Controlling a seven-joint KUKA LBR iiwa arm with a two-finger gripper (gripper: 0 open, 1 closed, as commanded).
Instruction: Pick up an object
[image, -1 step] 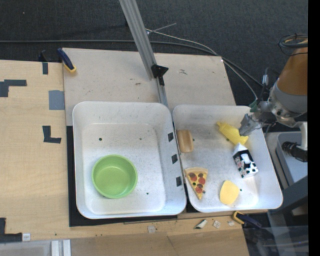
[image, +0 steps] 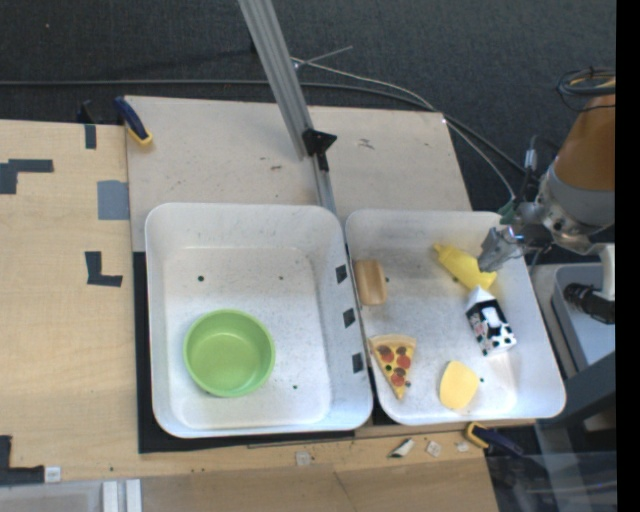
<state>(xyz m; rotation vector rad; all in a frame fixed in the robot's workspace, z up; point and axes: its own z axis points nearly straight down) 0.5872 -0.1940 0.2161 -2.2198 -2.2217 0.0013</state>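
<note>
My pincer (image: 497, 250) over the right bin (image: 420, 225)

Its tips blur together; spread or pinched, I cannot tell. The banana (image: 462, 266) lies just beside, at right of frame, long axis running upper-left to lower-right.

bench (image: 60, 300) | 2 white bins side by side: left bin (image: 165, 235), right bin (image: 400, 225)

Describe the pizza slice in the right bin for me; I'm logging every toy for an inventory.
The triangular toy pizza slice looks like moulded plastic: a yellow-orange cheese face with red round toppings and a tan crust along its upper edge. It lies flat on the floor of the right shallow white bin, near the wall next to the left bin, its tip pointing toward the front rim. Nothing touches it; the round yellow piece lies apart.
</note>
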